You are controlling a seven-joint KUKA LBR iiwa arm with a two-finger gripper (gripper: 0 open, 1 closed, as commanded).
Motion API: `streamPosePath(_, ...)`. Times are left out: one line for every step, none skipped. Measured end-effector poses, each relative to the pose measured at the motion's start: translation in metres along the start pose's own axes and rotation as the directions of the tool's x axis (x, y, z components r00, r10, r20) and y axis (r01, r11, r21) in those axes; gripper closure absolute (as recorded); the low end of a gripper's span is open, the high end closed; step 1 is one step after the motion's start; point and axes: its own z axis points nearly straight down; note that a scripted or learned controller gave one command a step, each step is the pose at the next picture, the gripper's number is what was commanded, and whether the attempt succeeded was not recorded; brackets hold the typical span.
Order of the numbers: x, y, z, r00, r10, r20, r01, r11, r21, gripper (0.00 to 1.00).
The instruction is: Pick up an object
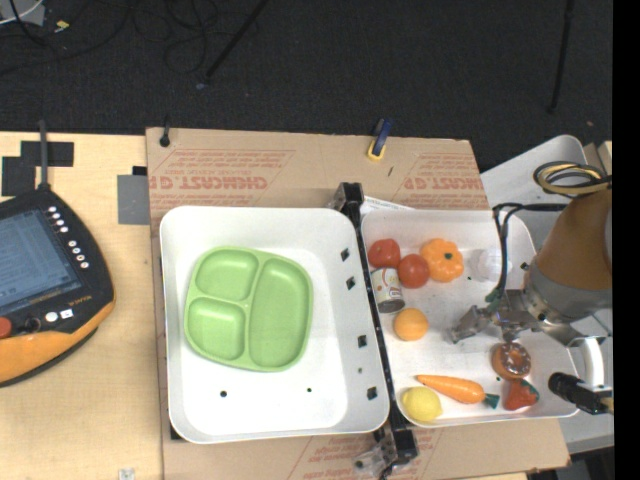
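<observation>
Right bin (pixel 452 416), holding every candidate object. Two tomatoes (pixel 383 253) lie touching near its far-left corner, one pumpkin (pixel 442 259) just to their right, one small can (pixel 388 290) against the left wall, and one orange (pixel 410 324) below the can. Along the near edge lie one lemon (pixel 421 404), one carrot (pixel 452 389) and one strawberry (pixel 519 396); a round patterned piece (pixel 512 359) sits just above the strawberry. The gripper (pixel 478 323) hangs low over the bin's bare middle, right of the orange, its fingers spread with nothing between them. A sound grasp likely means centring over one isolated item, such as the orange, before closing, avoiding the touching tomatoes. Left bin (pixel 330 393) carries one green tray (pixel 248 308) with three compartments. One teach pendant (pixel 40 283) rests at the bench's left edge.
</observation>
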Motion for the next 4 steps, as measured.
streamPosePath(0.0, 0.001, 0.009, 1.0, 0.004, 0.003, -0.004, 1.0, -0.007, 0.0)
streamPosePath(-0.002, 0.001, 0.0, 1.0, 0.008, 0.0, -0.008, 1.0, -0.007, 1.0)
streamPosePath(0.005, -0.003, -0.057, 1.0, 0.002, 0.004, -0.002, 1.0, -0.01, 1.0)
streamPosePath(0.004, -0.002, -0.097, 1.0, 0.002, 0.005, -0.002, 1.0, -0.01, 1.0)
